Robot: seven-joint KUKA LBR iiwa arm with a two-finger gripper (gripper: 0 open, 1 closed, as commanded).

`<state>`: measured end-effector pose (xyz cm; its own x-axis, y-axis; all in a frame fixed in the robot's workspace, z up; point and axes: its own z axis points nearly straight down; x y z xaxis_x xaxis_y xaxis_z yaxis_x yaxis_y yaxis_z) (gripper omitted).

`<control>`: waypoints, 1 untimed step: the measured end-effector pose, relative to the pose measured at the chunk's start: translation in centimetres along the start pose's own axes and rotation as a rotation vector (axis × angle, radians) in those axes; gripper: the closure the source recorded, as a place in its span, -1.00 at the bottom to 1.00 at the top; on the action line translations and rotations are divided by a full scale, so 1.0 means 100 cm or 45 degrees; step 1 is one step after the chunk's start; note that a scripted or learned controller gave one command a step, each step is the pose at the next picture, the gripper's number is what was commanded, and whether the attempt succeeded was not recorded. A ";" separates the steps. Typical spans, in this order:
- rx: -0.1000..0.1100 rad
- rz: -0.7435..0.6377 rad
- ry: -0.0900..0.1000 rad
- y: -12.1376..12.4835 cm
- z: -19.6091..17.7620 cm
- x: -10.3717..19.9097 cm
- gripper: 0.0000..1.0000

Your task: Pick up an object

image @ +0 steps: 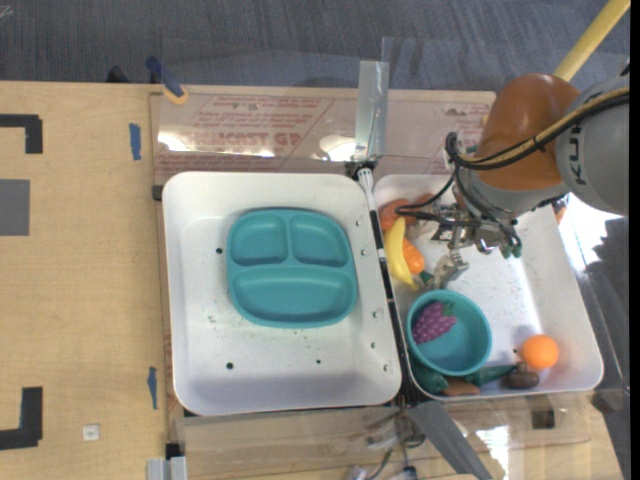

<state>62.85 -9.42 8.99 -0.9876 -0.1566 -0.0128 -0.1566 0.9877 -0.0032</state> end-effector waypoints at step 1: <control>-0.001 0.159 -0.007 0.010 0.000 0.036 -1.00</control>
